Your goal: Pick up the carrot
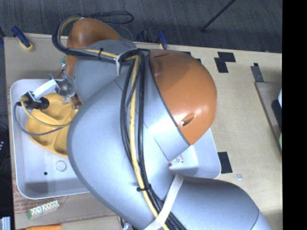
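One arm [144, 143] leans low across the left bin [29, 176], probably reaching for the carrot, its grip impossible to judge.

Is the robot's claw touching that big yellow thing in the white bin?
Cannot tell. In the camera view the gripper overlaps the yellow thing in the white bin, but the arm hides any contact.

Grey arm [144, 143] reaches leftward, folded (orange band uppermost).
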Robot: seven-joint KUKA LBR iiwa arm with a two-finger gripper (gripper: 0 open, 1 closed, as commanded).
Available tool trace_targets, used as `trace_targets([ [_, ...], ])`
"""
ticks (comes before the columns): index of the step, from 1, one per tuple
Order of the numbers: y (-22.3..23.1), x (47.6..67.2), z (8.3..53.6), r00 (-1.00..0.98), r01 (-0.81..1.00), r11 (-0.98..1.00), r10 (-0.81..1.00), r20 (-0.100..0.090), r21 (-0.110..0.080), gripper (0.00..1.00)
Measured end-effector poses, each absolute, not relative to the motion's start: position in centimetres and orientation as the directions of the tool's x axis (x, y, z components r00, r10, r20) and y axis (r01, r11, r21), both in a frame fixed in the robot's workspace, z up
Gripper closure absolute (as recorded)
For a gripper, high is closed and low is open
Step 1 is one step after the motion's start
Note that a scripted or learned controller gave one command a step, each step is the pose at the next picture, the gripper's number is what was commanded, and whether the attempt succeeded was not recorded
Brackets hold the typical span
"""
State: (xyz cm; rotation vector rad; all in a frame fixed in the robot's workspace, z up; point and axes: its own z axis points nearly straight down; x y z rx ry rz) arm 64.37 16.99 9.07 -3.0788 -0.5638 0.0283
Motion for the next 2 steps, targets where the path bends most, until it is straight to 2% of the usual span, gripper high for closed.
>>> trace_targets([
  [1, 11.75, 61.97, 10.07, 0.763, 0.646, -0.763, 0.646, 0.003, -0.014, 0.00],
  [2, 11.82, 61.93, 10.99, 0.758, 0.652, -0.758, 0.652, 0.000, -0.015, 1.00],
])
